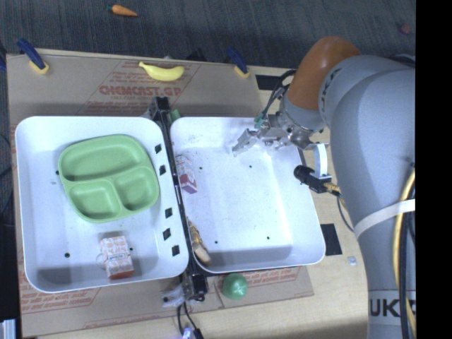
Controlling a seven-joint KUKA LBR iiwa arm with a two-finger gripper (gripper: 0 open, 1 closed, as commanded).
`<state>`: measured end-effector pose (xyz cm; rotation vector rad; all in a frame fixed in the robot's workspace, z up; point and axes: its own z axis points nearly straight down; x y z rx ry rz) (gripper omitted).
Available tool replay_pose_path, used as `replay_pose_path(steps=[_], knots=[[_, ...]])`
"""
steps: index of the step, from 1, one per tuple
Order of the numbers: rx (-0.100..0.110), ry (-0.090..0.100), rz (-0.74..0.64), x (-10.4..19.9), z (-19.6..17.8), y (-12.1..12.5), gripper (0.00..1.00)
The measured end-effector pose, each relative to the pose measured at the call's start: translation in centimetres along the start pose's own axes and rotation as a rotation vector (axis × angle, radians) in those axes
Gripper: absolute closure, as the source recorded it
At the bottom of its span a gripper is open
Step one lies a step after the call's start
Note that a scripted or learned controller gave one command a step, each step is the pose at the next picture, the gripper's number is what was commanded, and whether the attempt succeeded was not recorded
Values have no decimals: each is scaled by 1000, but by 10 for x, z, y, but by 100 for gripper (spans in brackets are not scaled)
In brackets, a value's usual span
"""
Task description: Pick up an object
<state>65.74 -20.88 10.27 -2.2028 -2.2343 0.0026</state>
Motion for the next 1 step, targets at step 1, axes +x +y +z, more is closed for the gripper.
replay_pose_path(steps=[1], knots=[[-1,-2,9,-1,-22,-96,0]])
